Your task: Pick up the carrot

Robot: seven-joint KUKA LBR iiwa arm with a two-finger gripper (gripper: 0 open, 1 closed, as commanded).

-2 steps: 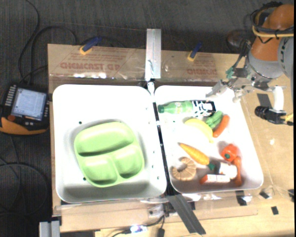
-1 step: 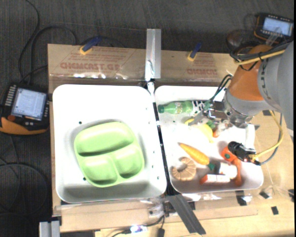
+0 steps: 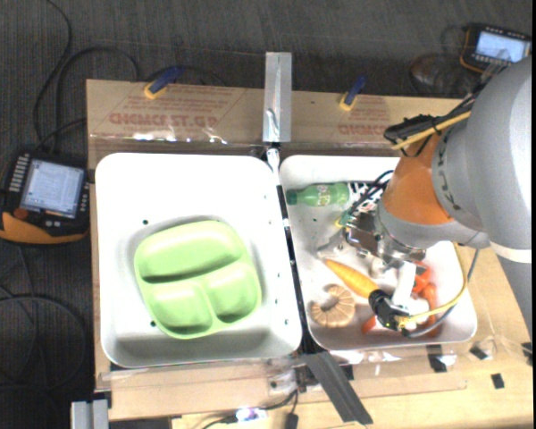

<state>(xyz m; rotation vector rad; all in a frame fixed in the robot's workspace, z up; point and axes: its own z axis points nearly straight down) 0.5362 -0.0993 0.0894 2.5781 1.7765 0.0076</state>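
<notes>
The carrot point(image 3: 351, 276), a slim orange taper, lies in the right bin point(image 3: 447, 333) near its middle, pointing toward the upper left. The gripper point(image 3: 382, 256) hangs just above and to the right of the carrot's thick end, under the grey arm with its orange band. Nothing can be seen held in it. The arm hides the bin's right part.
A green bottle point(image 3: 325, 194) lies at the right bin's far left. A tan ridged round piece point(image 3: 332, 307) sits just in front of the carrot. Red-orange pieces point(image 3: 424, 285) lie near the right wall. The left bin point(image 3: 116, 186) holds a green divided plate point(image 3: 197, 276).
</notes>
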